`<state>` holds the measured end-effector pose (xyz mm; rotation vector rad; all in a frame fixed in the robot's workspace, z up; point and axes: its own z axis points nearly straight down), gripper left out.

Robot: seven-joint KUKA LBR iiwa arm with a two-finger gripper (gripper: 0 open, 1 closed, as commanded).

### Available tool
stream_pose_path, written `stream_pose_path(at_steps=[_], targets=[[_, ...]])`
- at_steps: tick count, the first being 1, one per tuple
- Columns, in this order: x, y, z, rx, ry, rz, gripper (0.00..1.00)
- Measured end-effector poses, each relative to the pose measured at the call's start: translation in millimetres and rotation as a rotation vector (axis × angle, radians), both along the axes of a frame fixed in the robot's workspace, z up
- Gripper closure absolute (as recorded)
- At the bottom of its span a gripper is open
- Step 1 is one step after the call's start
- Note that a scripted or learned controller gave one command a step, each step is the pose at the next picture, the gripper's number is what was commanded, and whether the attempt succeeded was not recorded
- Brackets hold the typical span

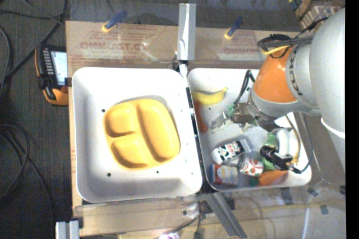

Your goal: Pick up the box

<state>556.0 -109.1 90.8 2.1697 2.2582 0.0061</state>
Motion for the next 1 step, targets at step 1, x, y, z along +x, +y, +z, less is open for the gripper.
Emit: stream_pose_path(at_steps=[1], targets=[[-66.6, -37.9, 0.2, 0.000, -0.008, -0.087, 0.00]])
